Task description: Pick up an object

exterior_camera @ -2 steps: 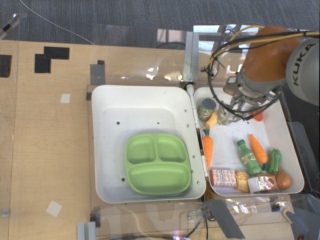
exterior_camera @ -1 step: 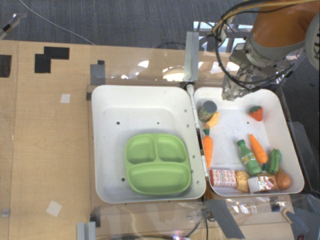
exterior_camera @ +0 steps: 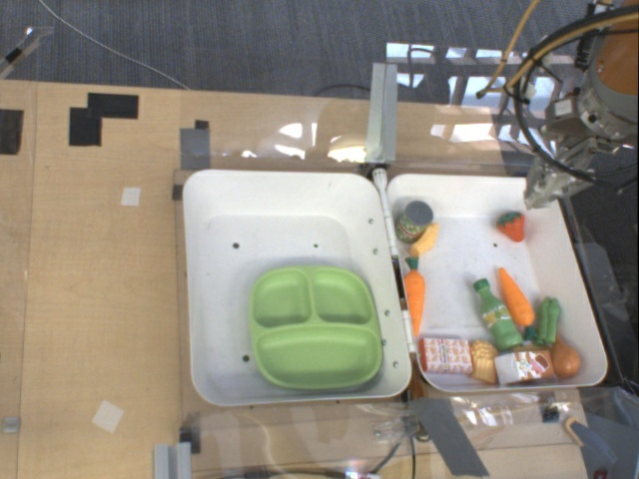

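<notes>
My gripper (exterior_camera: 542,190) hangs over the far right corner of the right bin (exterior_camera: 454,198), with nothing seen held in it. A red strawberry (exterior_camera: 512,226) lies just below and left of it. Along the bin's left side sit a small can (exterior_camera: 412,218), a yellow banana (exterior_camera: 426,238) and a carrot (exterior_camera: 414,298). Toward the front lie a green bottle (exterior_camera: 494,314), a second carrot (exterior_camera: 515,297), a green vegetable (exterior_camera: 547,320), a red and white packet (exterior_camera: 446,355), a small carton (exterior_camera: 524,366) and a brown round item (exterior_camera: 565,359).
The left bin (exterior_camera: 230,218) holds a green divided plate (exterior_camera: 317,325) in its front half. A metal post (exterior_camera: 380,108) stands behind the wall between the bins. Cables (exterior_camera: 539,38) loop above the arm at the top right.
</notes>
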You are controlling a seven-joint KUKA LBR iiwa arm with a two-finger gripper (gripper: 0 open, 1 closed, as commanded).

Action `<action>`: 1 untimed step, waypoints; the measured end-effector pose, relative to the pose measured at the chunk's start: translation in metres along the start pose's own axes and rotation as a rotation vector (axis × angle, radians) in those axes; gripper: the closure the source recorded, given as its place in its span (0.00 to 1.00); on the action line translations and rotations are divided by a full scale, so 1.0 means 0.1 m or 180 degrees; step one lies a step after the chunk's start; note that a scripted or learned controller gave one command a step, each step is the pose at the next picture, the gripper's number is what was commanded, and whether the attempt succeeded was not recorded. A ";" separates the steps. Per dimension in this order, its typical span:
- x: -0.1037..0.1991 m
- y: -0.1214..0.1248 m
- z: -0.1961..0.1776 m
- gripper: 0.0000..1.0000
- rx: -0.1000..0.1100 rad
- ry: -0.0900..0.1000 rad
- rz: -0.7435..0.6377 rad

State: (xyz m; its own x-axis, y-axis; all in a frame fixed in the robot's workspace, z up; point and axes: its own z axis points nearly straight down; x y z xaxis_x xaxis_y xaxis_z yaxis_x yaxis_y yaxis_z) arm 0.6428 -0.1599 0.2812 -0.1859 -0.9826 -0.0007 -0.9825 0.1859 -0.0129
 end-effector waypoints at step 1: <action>-0.04 0.00 0.01 0.00 -0.0006 -0.0008 -0.0015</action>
